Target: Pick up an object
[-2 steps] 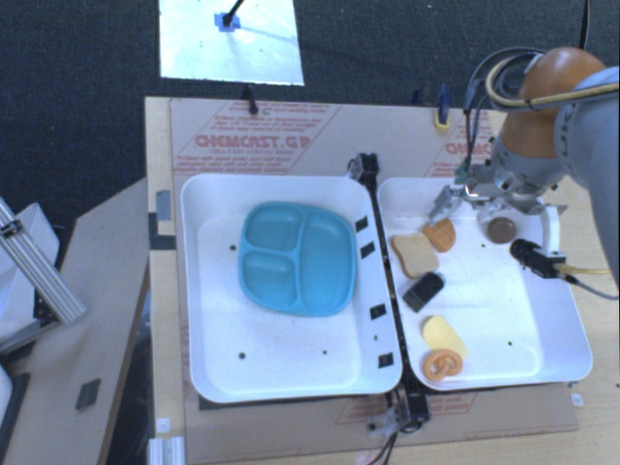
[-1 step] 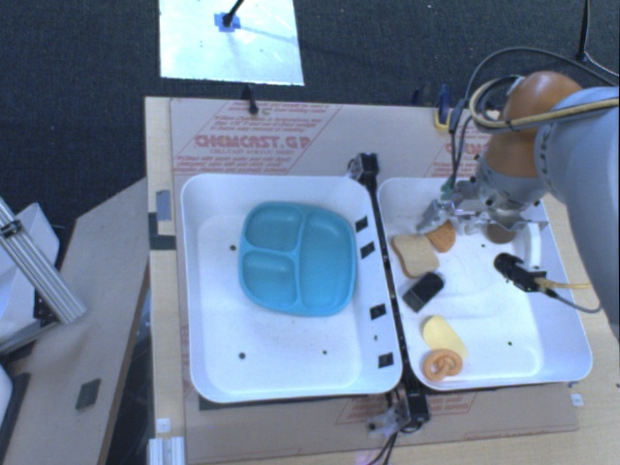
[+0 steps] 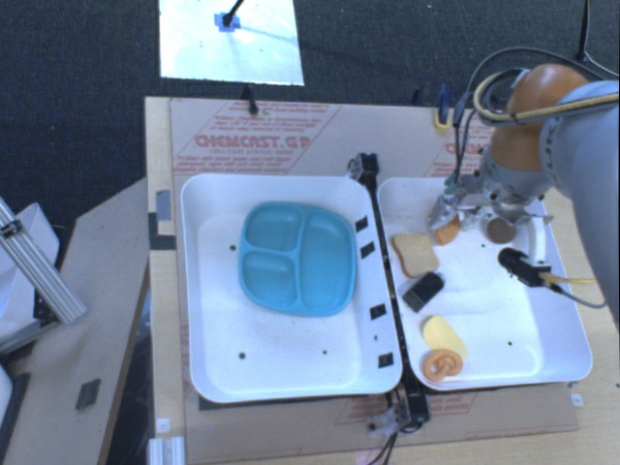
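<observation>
Nearest the camera and well short of the jaws, a curled orange pretzel-like piece (image 3: 443, 364) lay touching a yellow lump (image 3: 442, 334). Farther in, a small black block (image 3: 423, 291) and a tan slice of toast (image 3: 416, 254) came closer to the jaws. The likely target, a small orange piece (image 3: 447, 232), lay directly under the jaws at their near edge, just beside the toast. Whether the jaws were parted, clenched, or already grasping that piece could not be told, because the wrist hardware covered them. The step looked like the descent or closing on the orange piece. To do it well, the arm (image 3: 572, 134) should come down straight and centre the jaws on the piece. They should stay off the toast on the view's left side and off the brown disc (image 3: 501, 229) on the other side. The piece should be seated firmly before any lift, since a small rounded item can squirt out.

All of these sat in the right-hand white bin (image 3: 572, 356), whose floor was smooth and shallow-walled. Across the divider from the jaws, the other bin (image 3: 208, 356) held a blue divided plate (image 3: 295, 260). Both bins rested on a printed board on the table (image 3: 262, 139). Beyond the jaws a white sheet (image 3: 231, 27) lay on dark carpet (image 3: 77, 66).
</observation>
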Controlling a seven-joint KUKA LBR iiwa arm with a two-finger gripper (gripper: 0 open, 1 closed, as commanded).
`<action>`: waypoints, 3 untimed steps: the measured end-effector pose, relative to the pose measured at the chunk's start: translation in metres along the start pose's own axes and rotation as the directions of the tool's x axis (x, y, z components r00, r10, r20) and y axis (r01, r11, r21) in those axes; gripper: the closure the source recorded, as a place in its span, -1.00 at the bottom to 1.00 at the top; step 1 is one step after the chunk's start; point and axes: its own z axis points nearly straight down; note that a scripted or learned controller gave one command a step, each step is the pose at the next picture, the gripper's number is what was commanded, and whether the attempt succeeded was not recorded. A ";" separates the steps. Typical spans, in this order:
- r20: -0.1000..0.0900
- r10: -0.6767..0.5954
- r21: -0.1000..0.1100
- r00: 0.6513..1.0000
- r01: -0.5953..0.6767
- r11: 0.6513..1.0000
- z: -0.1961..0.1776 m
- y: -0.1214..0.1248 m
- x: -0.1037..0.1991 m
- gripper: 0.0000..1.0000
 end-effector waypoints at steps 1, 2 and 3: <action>-0.001 0.000 0.003 1.000 0.000 1.000 -0.043 0.001 0.000 1.00; 0.000 0.001 0.002 1.000 -0.001 1.000 -0.093 0.006 -0.009 1.00; 0.000 -0.002 0.001 1.000 0.002 1.000 -0.129 0.008 -0.009 1.00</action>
